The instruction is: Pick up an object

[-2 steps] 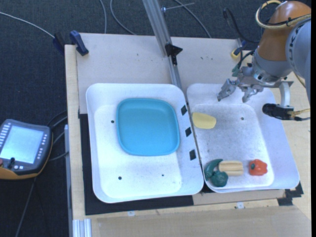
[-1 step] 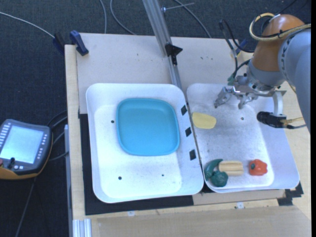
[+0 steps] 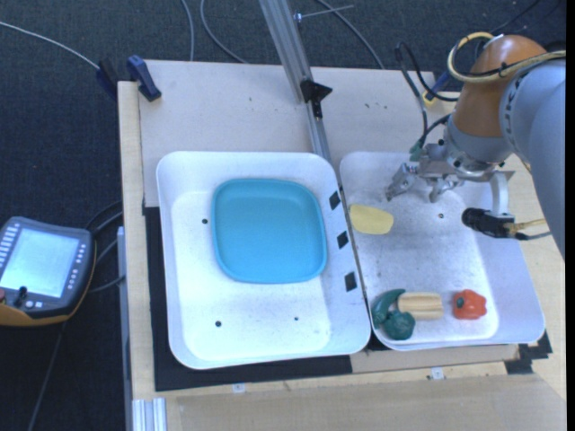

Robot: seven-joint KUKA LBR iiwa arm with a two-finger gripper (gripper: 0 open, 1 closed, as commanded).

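In the right bin [image 3: 517, 281], a flat yellow piece [image 3: 370, 219] lies by the left wall. Along the front wall sit a dark green object [image 3: 393, 314], a tan block [image 3: 420, 305] and a small red pepper [image 3: 468, 304]. My gripper [image 3: 417, 189] hangs over the bin's back part, up and to the right of the yellow piece and apart from it. Its fingers [image 3: 396, 189] are spread open with nothing between them.
The left bin [image 3: 180, 241] holds a light blue square plate [image 3: 269, 229]. A slanted metal rail [image 3: 289, 48] runs down to the gap between the bins. A black connector [image 3: 487, 221] sticks out to the gripper's right. A teach pendant [image 3: 40, 268] lies off the bench at left.
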